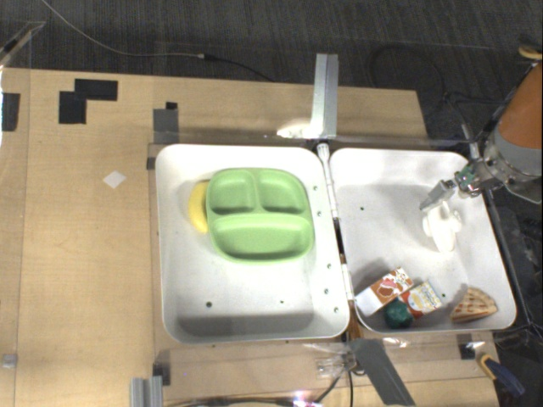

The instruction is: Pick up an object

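Note:
My gripper (450, 192) hangs over the upper right part of the right bin (382, 185), reaching in from the right edge. Just below it a white, lumpy object (442, 228) lies on the bin floor, apart from the gripper. Along the bin's front edge sit a small red and white carton (388, 287), a yellow and orange box (425, 297), a dark green ball (397, 315) and a brown wedge-shaped piece (473, 305). Nothing shows in the gripper's grasp.
The left bin (246, 303) holds a green divided plate (257, 212) with a yellow object (197, 208) tucked beside its left edge. A metal post (326, 91) stands behind the divide between the bins. The wooden bench (76, 253) stretches to the left.

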Controlling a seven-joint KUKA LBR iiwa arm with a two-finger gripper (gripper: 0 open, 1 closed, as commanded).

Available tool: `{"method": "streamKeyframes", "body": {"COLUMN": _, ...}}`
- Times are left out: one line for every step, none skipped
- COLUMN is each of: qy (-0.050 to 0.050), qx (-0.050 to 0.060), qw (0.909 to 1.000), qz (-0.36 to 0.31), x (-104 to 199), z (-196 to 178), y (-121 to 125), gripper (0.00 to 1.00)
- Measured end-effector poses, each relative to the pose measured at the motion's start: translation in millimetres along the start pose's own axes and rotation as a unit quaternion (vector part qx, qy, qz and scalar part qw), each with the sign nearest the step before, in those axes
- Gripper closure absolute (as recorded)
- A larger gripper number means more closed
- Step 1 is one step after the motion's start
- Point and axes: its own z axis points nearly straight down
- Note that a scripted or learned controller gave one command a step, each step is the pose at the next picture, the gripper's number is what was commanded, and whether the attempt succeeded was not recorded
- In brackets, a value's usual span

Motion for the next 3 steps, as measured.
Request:
{"method": "streamKeyframes", "body": {"qy": 0.001, "qx": -0.004, "qw": 0.9993, "qz": -0.036, "x": 6, "z": 72, "y": 0, "gripper": 0.00}}
{"method": "streamKeyframes", "body": {"qy": 0.000, "qx": 0.001, "qw": 1.0000, "qz": 0.007, "x": 68, "z": 74, "y": 16, "gripper": 0.00}}
{"method": "streamKeyframes", "body": {"qy": -0.003, "qx": -0.004, "qw": 1.0000, "qz": 0.006, "x": 67, "z": 60, "y": 19, "gripper": 1.00}}
